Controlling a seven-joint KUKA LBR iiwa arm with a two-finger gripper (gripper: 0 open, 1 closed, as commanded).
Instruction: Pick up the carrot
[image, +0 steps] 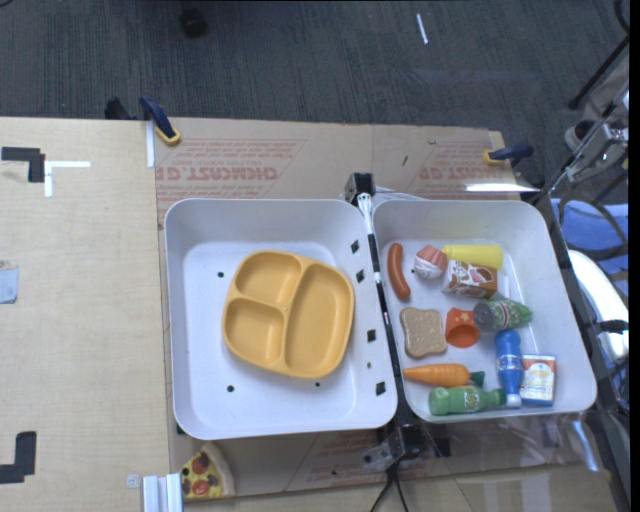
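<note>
Lying near the right bin's (556, 262) six-o'clock edge, the carrot (436, 375) points its long axis nine-to-three, leafy tip at three, with a bread slice (424, 332) at twelve and a green bottle (464, 400) at five. The gripper's state I cannot tell.

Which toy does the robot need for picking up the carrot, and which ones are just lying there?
Needed:
carrot, in the right bin

Just lying there:
yellow plate in the left bin
hot dog
bread slice
blue bottle
green bottle
pizza slice outside the bins
</note>
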